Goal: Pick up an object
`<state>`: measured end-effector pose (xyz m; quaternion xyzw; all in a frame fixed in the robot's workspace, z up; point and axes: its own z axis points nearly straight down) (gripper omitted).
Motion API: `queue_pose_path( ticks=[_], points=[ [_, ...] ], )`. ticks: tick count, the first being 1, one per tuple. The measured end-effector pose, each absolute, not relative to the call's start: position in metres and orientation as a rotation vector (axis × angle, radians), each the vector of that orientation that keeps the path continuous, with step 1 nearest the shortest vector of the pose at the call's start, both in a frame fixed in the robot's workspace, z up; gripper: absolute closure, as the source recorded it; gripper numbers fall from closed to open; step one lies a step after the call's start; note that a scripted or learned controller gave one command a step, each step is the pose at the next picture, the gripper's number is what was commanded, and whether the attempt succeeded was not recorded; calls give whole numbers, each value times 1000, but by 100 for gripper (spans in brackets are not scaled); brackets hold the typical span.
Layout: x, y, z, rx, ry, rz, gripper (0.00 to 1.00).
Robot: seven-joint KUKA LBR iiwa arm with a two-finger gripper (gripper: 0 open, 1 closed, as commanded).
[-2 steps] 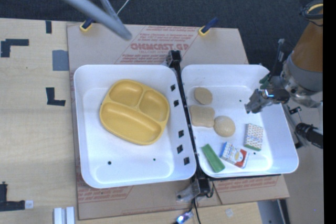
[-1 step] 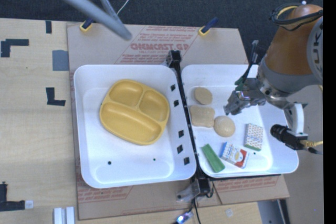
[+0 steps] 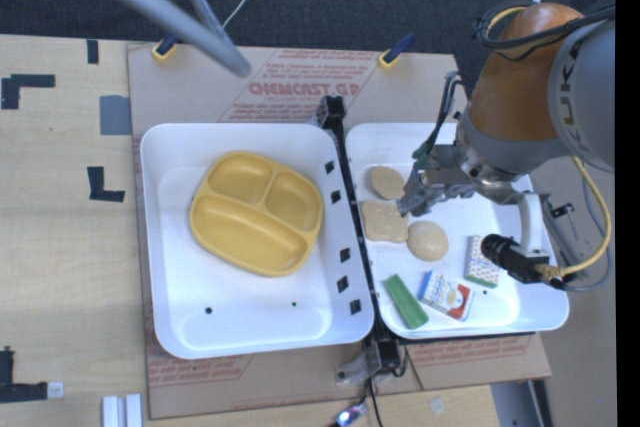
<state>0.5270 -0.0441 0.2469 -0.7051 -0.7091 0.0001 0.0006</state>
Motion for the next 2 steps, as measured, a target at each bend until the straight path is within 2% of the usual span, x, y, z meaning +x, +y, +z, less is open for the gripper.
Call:
queue_pose_path(
  ticks=[2],
  points=[
    [534, 61, 252, -2212, -2228, 1, 100]
  ],
)
